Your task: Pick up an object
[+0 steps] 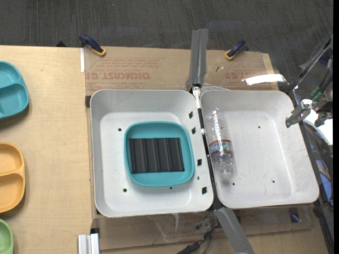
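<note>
A clear plastic bottle [220,144] with a red-and-blue label lies on its side in the right bin [265,184], along that bin's left wall, cap end toward the front. A teal tray [159,180] with a dark ridged insert rests in the middle of the left bin [106,157]. My gripper [297,114] sits at the right bin's right rim, well to the right of the bottle and apart from it. It is small and partly cut off at the view's edge.
Teal [10,91], orange [9,176] and green [4,237] divided plates lie on the wooden table at far left. Cardboard [137,67] lies under the bins, held by two clamps [92,45] at the back. A grey bar [198,57] stands between the bins.
</note>
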